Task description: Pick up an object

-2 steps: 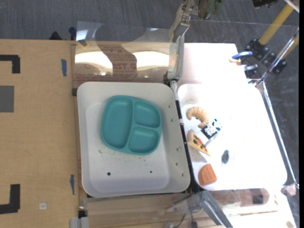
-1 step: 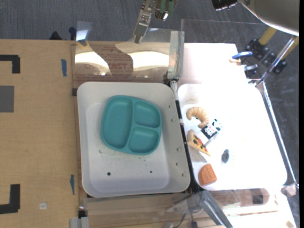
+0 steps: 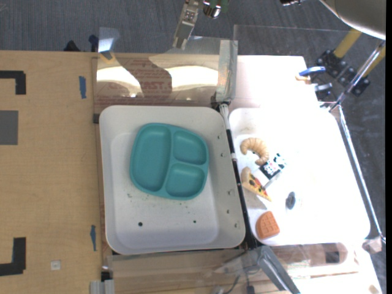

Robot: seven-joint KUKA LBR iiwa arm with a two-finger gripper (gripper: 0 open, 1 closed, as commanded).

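Note:
The right bin (image 3: 318, 164) holds several small items. A tan croissant-shaped piece (image 3: 254, 147) lies near its left wall. Beside it sits a small black, white and blue object (image 3: 272, 166). Below that lie a yellow-orange wedge (image 3: 254, 184), a small dark grey lump (image 3: 290, 199) and an orange textured disc (image 3: 267, 224). A teal divided plate (image 3: 169, 161) rests in the left bin (image 3: 116, 213). My gripper (image 3: 324, 79) hangs over the right bin's far right corner, well away from all the items, with nothing seen in it.
A clear plastic sheet (image 3: 159, 78) stands behind the left bin. Brown cardboard (image 3: 46, 164) covers the bench at the left. The arm's grey body (image 3: 361, 5) fills the top right corner. The right half of the right bin is bare white floor.

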